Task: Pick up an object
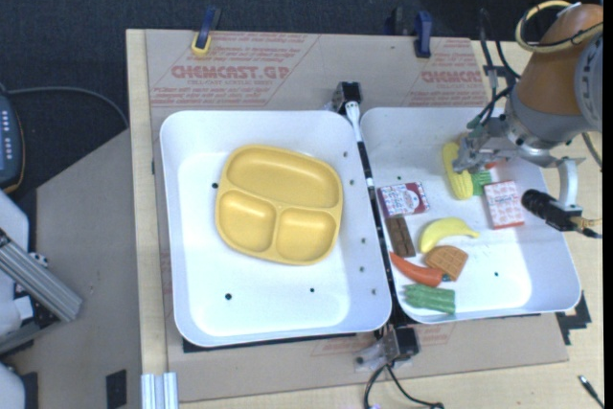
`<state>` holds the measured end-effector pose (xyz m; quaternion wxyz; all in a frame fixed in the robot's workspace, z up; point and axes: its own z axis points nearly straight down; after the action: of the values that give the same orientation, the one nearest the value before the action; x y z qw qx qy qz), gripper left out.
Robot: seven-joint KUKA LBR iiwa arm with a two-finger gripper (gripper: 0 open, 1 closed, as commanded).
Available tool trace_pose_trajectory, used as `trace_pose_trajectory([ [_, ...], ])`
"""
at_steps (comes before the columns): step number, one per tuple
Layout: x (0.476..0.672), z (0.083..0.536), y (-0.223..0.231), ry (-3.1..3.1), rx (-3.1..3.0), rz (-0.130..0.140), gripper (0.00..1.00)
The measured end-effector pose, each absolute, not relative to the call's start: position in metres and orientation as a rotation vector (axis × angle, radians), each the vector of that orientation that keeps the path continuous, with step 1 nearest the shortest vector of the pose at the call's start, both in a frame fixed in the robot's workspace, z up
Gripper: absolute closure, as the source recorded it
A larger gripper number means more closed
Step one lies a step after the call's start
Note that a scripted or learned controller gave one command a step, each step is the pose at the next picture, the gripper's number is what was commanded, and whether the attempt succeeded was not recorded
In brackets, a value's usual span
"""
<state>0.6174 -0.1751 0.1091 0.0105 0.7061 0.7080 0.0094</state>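
Note:
My gripper (476,155) hangs low over the far part of the right bin (546,287), reaching in from the right. Directly under and beside it lies a yellow corn cob with a green end (461,179), and the two appear to touch. Whether the cob is held cannot be made out. In the same bin lie a pink box (503,205), a red-and-white packet (403,199), a brown bar (399,236), a banana (448,229), a tan slice of bread (447,261), an orange carrot (416,270) and a green vegetable (428,299).
The left bin (192,292) holds a yellow divided plate (279,203). A black divider rail (365,177) runs between the bins. A black part of the arm (551,209) juts over the right bin's right side. Clamps (202,32) sit at the board's far edge.

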Motion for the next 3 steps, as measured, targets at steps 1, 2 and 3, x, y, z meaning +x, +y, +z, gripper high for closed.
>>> trace_pose_trajectory([
  [1, 0.623, 0.170, -0.168, 2.218, 2.214, 0.006, 1.00],
  [2, 0.625, 0.225, -0.168, 2.217, 2.214, 0.007, 1.00],
  [3, 0.606, 0.235, -0.122, 2.228, 2.218, 0.002, 1.00],
])
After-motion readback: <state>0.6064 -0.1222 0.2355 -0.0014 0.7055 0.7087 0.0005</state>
